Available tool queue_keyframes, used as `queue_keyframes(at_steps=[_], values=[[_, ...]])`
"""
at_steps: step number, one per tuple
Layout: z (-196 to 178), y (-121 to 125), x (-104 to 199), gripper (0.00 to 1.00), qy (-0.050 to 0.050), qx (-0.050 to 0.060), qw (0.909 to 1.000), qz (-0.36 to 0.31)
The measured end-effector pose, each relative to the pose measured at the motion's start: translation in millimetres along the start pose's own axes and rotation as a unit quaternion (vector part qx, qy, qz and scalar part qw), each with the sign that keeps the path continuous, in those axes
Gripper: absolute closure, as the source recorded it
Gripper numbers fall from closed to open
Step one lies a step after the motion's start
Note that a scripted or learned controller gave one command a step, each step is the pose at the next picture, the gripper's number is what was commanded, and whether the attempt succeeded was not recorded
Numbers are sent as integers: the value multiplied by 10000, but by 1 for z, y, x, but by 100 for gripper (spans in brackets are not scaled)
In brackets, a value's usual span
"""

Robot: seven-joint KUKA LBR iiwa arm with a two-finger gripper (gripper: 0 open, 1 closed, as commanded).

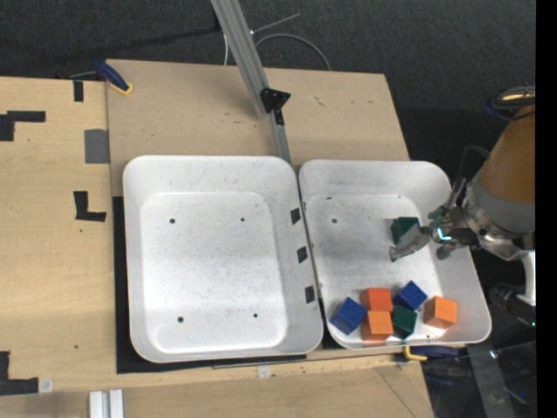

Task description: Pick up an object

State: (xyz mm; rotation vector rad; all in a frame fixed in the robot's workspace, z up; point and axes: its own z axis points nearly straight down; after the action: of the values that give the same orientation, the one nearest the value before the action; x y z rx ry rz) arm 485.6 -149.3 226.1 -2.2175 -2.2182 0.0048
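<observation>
A dark green block lies in the right bin, near its right wall. My gripper reaches in from the right and sits right beside this block, touching or almost touching its lower edge. Along the bin's front edge is a cluster of blocks: a blue one, two orange ones, a second blue one, a green one and a further orange one.
The left bin adjoins the right bin on a wooden bench. A grey metal pole slants down from the top to the bins' shared back corner. The arm's orange band is at the right edge.
</observation>
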Motion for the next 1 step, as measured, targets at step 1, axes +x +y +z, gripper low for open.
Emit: queue_keyframes(at_steps=[1], values=[[-2,1,0,0,-4,-19,10000,-7]])
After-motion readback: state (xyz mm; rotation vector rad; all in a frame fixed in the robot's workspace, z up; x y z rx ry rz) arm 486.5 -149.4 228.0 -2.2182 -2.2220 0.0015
